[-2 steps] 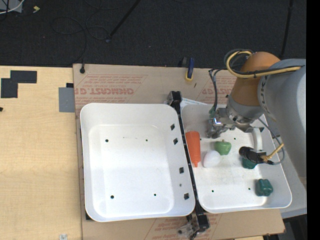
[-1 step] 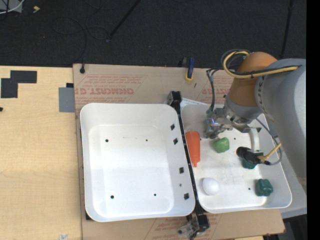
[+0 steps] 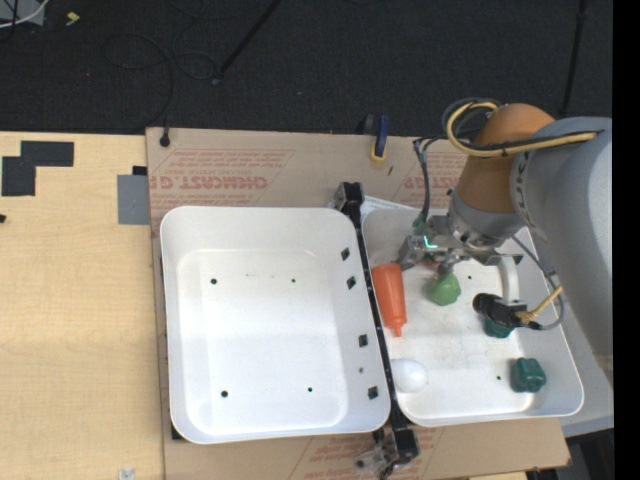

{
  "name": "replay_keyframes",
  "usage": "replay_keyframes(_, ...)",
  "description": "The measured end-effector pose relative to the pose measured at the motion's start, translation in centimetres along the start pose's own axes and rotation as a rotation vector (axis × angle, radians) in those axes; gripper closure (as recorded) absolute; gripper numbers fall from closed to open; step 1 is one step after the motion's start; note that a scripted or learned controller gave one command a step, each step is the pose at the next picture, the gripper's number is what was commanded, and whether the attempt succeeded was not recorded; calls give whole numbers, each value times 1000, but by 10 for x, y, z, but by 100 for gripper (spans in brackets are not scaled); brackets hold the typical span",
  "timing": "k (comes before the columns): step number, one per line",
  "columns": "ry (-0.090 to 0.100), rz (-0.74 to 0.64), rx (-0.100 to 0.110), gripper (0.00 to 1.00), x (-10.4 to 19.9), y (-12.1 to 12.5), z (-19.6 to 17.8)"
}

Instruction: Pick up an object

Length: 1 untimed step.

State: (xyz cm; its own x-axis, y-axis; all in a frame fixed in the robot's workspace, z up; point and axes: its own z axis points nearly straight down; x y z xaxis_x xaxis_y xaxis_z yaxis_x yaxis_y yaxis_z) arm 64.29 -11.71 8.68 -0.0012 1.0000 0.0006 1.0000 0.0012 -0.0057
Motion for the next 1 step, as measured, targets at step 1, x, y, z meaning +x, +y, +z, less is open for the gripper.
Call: replay_keyframes(1,-2,3,-4,0,-27,1,-1)
